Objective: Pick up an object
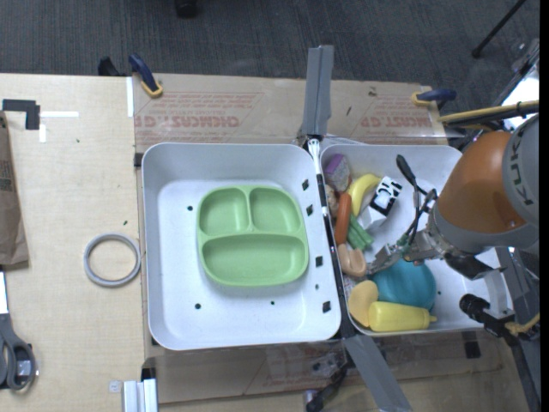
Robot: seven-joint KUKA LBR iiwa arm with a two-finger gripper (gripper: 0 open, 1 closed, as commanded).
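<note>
The right bin (455,157) holds a cluster of toy items. A yellow banana (363,189), an orange carrot (343,217) with green leaves, a purple piece (335,169) and a black-and-white object (386,196) lie toward its far left. A teal rounded object (405,285), a long yellow piece (396,318) and a peach-coloured piece (352,261) lie nearer the front. My gripper (401,251) hangs low, just above the teal object's upper edge, with the orange-banded wrist (480,197) to its right.
The left bin (163,256) holds a green divided plate (253,234). On the bench to the left lie a grey ring (112,258), scissors (15,363) and a brown bag (10,200). Blue clamps (146,74) grip the cardboard behind the bins.
</note>
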